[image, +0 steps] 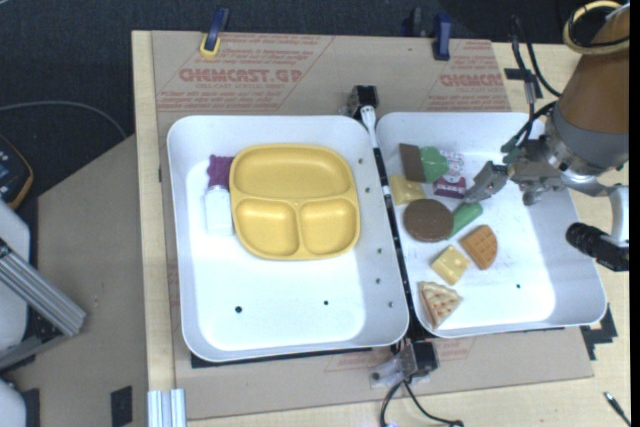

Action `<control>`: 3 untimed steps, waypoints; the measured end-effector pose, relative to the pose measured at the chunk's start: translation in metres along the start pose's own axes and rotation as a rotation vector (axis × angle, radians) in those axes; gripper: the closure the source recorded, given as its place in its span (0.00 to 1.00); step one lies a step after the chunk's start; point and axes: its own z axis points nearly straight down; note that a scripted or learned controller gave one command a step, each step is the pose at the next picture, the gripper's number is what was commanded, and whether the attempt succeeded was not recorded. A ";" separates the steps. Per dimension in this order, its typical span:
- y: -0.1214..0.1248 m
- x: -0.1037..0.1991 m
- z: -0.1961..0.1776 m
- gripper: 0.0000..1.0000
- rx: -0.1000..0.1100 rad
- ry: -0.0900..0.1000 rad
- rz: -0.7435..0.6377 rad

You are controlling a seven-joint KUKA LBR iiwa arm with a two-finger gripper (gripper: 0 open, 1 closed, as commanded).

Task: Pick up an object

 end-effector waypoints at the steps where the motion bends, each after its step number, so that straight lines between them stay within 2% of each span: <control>1: 0.003 0.000 -0.008 0.00 -0.015 -0.002 -0.003; 2: 0.012 -0.004 0.048 0.00 -0.009 -0.001 -0.003; 3: 0.016 -0.003 0.096 0.00 -0.020 0.001 -0.002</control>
